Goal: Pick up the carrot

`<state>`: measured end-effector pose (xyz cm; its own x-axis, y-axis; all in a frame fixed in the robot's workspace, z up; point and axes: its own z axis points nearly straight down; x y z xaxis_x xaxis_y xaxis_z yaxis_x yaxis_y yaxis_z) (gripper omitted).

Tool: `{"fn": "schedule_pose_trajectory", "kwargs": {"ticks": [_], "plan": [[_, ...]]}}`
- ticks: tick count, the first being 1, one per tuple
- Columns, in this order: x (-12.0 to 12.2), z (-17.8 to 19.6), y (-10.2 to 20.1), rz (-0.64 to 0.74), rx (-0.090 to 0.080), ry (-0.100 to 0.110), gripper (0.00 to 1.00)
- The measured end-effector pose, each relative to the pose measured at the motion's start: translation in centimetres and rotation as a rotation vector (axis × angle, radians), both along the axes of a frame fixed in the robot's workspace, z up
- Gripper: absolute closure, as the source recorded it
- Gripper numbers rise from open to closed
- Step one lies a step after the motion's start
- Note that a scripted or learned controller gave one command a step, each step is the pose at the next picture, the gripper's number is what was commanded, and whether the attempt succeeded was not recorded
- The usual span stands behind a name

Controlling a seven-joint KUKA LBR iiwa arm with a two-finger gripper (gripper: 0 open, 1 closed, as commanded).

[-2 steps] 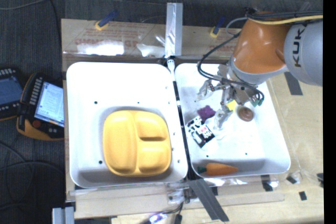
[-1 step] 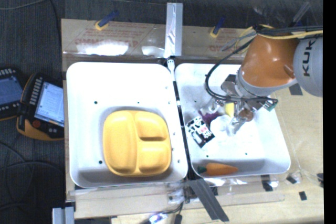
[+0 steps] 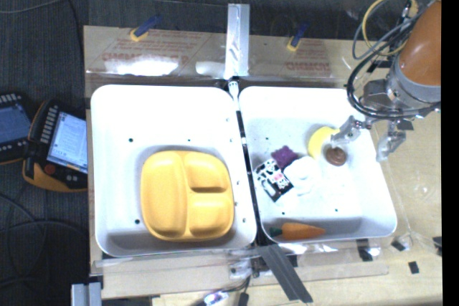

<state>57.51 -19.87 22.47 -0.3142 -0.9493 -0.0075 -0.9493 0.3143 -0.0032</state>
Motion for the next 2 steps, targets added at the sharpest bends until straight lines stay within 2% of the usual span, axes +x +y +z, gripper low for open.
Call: {"fn": "schedule_pose_trajectory", "kwargs": {"ticks": [1,2], "plan": [[-1.3,-4.2,0.3,-0.239,0.000,0.003,0.00],[-8.9,-13.2,6.3,0.027,-0.005,0.003,0.00]]}}
